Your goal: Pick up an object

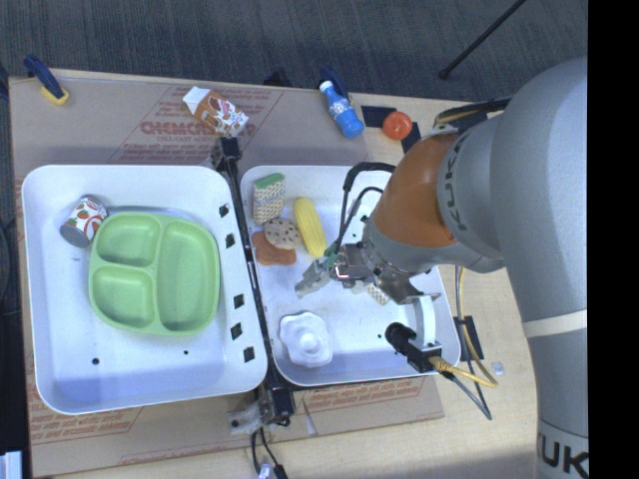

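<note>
Room looks tight: my gripper (318, 275) sits mid right bin (349, 367), fingers apart on nothing, corn (310, 225) just beyond it, white bottle (305, 337) nearer; green tray (155, 267) fills left bin (50, 367).

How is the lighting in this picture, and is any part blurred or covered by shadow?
In the camera view, the light is even and soft; the white bins look bright, without hard glare; the arm looms large and slightly soft near the lens; the gripper looks a little blurred; the floor beyond the bench is dark.

tool (318, 275) low in right bin (434, 352) | beside corn (310, 226) | green tray (155, 270) in left bin (45, 297)
</note>
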Motion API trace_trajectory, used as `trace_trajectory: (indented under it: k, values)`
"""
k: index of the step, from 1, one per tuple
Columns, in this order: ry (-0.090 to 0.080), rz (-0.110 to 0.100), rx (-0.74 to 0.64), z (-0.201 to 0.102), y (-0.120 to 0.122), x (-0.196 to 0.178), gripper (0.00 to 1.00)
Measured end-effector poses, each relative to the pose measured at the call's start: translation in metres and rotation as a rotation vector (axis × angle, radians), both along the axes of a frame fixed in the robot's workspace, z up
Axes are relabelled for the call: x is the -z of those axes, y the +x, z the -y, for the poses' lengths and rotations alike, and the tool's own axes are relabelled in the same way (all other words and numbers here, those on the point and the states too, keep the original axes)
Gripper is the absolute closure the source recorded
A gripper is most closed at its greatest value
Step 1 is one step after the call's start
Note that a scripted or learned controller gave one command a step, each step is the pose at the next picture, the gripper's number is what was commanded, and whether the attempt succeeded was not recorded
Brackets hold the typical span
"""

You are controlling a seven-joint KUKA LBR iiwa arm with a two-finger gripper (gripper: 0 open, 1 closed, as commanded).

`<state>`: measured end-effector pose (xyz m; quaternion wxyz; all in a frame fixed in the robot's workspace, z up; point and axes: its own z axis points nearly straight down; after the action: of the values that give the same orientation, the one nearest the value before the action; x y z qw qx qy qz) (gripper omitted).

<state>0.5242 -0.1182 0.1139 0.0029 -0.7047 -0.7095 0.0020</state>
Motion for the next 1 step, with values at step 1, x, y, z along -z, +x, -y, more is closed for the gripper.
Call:
trace_trajectory:
  k: [1]
  values:
    - [-0.001, 0.004, 0.004, 0.0713, -0.0482, 0.0225, 0.0]
